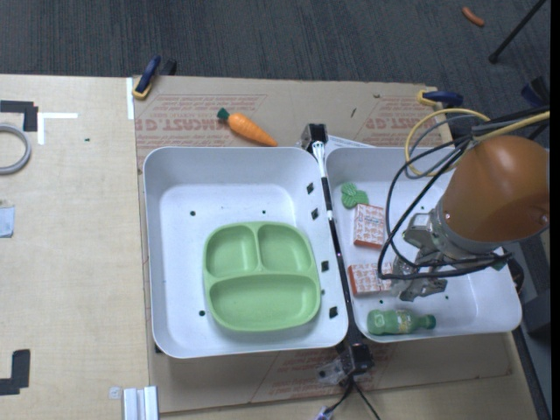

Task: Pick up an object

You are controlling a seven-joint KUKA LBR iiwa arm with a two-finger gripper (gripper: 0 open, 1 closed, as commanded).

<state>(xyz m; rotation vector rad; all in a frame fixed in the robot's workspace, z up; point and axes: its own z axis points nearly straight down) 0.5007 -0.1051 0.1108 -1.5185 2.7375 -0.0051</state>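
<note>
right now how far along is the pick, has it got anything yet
Done so far: the grey arm with its orange band is over the right white bin, its gripper low beside the lower red-and-white box. In hand: nothing visibly lifted. Left: the grasp and lift. The small green bottle, upper red-and-white box and green leafy piece lie in that bin.

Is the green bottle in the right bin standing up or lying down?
Lying down. The green bottle rests on its side on the floor of the right bin, cap pointing toward the view's right.
</note>
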